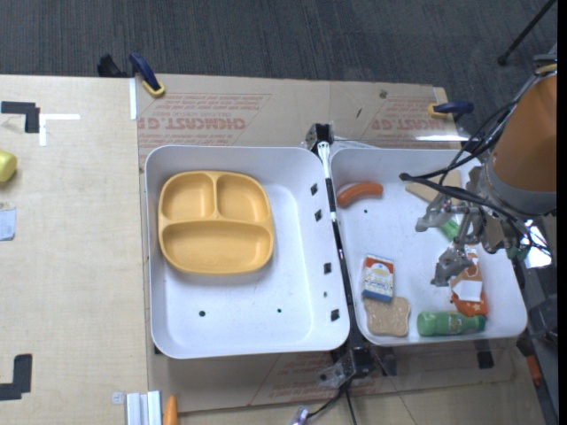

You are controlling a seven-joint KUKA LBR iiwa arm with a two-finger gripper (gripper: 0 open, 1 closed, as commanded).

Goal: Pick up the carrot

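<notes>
Bench (71,264) on the far left carries a small yellow object (6,166) at its edge. Moving right, the left bin (292,317) holds a yellow divided plate (215,222) in its upper left part. The right bin (354,237) comes next: a hot dog (359,192) lies near its top left corner, a small carton (378,279) sits lower down, and a slice of toast (388,316) lies just below it. A green bottle (451,323) rests on its side along the near wall. The carrot (469,291), orange with white patches, lies just above the bottle near the right wall. The gripper (450,264) hangs just left of the carrot, and whether its claw is spread or closed cannot be told. The arm (530,149) enters from the right.
</notes>
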